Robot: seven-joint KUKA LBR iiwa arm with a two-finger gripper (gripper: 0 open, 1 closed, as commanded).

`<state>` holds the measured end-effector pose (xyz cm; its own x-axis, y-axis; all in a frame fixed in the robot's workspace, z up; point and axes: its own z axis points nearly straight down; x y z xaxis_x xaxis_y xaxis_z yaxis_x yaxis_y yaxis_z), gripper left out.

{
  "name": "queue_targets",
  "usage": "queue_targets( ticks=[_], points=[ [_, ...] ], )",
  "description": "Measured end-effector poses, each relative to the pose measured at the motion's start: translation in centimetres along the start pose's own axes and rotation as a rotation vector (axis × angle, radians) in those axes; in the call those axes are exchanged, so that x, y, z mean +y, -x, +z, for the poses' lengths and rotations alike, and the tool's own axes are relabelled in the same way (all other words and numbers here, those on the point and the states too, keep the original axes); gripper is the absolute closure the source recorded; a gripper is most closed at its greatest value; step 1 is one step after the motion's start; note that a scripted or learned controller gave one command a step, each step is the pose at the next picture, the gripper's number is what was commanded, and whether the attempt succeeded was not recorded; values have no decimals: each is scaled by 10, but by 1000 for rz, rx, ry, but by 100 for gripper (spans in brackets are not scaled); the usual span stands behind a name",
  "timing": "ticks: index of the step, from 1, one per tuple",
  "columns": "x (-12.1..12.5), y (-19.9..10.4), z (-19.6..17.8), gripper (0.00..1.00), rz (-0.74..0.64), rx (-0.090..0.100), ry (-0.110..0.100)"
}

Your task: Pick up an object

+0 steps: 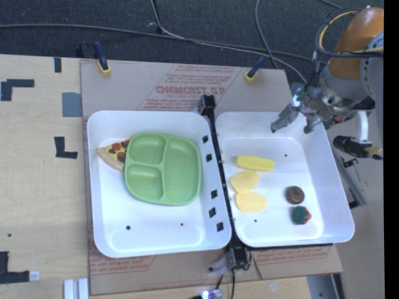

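My gripper (pixel 293 124) hangs over the far right corner of the right bin (pixel 332 185), its two fingers spread open with nothing between them. Below it in that bin lie a yellow banana-shaped piece (pixel 255 162), two pale yellow pieces (pixel 244 181) (pixel 250 202), a small brown round object (pixel 295 195) and a green and red round object (pixel 301 215). The gripper is well above and behind all of them. In the left bin (pixel 106 229) sits a green divided plate (pixel 163 168) with a pizza slice (pixel 114 154) tucked at its left edge.
A black divider with clips (pixel 213 167) runs between the two bins. Cables (pixel 274 36) trail across the dark floor behind the bench. Clamps (pixel 101 60) (pixel 253 72) hold the cardboard sheet at the back.
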<state>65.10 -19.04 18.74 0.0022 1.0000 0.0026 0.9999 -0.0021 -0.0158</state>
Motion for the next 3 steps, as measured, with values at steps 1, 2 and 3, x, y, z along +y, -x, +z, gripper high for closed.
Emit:
queue_targets(
  ticks=[1, 2, 3],
  points=[
    [3, 0, -9, 0, -3, -3, 14],
    [4, -2, 55, 0, -5, -3, 10],
    [5, -3, 105, 0, -5, -5, 17]
  ],
)
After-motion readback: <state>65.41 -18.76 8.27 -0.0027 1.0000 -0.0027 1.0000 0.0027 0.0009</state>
